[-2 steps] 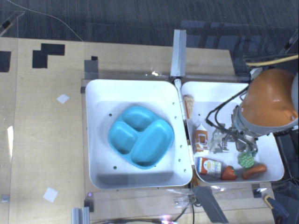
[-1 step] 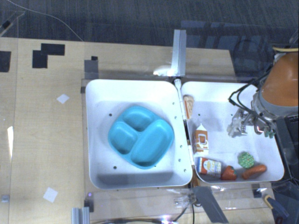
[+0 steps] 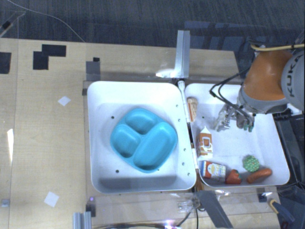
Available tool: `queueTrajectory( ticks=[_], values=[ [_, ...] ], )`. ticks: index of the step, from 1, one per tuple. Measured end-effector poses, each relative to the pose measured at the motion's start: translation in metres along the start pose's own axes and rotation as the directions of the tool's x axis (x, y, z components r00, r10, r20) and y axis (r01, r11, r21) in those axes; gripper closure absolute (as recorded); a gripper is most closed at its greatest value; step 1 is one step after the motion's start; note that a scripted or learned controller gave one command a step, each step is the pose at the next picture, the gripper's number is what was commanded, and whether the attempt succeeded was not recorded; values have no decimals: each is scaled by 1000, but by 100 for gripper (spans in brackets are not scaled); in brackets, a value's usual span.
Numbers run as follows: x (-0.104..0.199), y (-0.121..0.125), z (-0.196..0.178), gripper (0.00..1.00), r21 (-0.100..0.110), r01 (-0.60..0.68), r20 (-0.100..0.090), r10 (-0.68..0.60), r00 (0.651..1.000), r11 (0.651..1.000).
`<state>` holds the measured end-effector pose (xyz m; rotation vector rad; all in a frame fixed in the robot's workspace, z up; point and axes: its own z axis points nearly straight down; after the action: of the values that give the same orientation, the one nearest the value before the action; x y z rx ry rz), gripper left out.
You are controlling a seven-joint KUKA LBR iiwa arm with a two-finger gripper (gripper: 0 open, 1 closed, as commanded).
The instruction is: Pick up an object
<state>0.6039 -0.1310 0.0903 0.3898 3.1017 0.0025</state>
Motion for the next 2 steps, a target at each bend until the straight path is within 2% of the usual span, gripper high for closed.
queueTrajectory(
  ticks=[1, 2],
  values=[
    [-3, 52, 1, 100, -1, -377, -1, 377, 926, 926],
    [-16, -36, -17, 100, 5, -398, -3, 398, 917, 917]
  ],
)
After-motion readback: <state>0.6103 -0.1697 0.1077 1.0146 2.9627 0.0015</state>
